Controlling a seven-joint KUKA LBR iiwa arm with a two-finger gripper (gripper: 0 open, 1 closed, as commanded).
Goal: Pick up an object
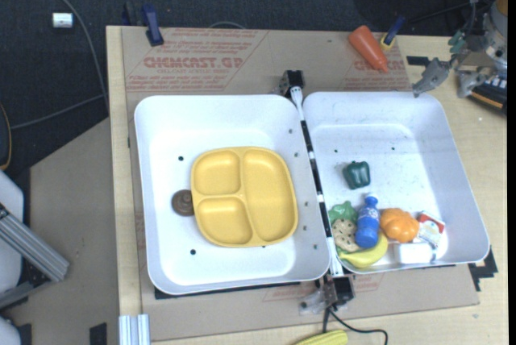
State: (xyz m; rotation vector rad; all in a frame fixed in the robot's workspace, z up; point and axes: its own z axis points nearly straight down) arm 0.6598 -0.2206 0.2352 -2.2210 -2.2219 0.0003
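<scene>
Right bin (419, 126) with green pepper (356, 173) apart from cluttered corner; claw (435, 76) spread outside.

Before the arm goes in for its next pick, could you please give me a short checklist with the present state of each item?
1. Gripper clear of both bins: ok, it sits beyond the right bin's far corner.
2. Nothing held already: cannot tell, fingers too small to read.
3. Isolated target available: ok, the green pepper lies alone.
4. Other items separable: not ok, blue bottle, banana and orange fruit crowd the near edge.
5. Yellow plate out of the way: ok, it is in the left bin.
</scene>
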